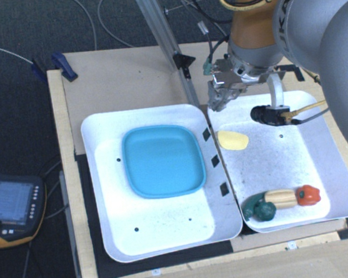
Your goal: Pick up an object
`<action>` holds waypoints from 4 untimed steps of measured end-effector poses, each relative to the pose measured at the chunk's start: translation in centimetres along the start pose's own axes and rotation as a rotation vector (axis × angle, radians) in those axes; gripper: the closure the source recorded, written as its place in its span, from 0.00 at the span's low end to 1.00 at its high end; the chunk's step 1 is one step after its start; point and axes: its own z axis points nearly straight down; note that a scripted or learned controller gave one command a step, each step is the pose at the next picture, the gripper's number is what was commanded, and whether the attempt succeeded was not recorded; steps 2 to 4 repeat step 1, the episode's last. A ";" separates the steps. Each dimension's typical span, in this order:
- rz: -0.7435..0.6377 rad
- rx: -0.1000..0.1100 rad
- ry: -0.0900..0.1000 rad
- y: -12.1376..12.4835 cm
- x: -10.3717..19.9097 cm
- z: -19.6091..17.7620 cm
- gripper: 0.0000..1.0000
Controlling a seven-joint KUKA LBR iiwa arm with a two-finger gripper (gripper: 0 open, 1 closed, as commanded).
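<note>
Yellow piece (pixel 233 140) not picked yet, lies in right bin (pixel 278 166) below gripper (pixel 218 102), jaws' state unclear

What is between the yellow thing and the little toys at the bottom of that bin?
Nothing: in the camera view, bare white bin floor separates the yellow piece from the toys.
</note>
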 end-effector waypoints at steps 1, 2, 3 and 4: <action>0.002 -0.001 0.000 0.5 4.3 -0.1 1.00; 0.002 -0.001 0.000 0.5 4.3 -0.1 1.00; 0.002 -0.001 0.000 0.5 4.3 -0.1 1.00; 0.002 -0.001 0.000 0.5 4.3 -0.1 1.00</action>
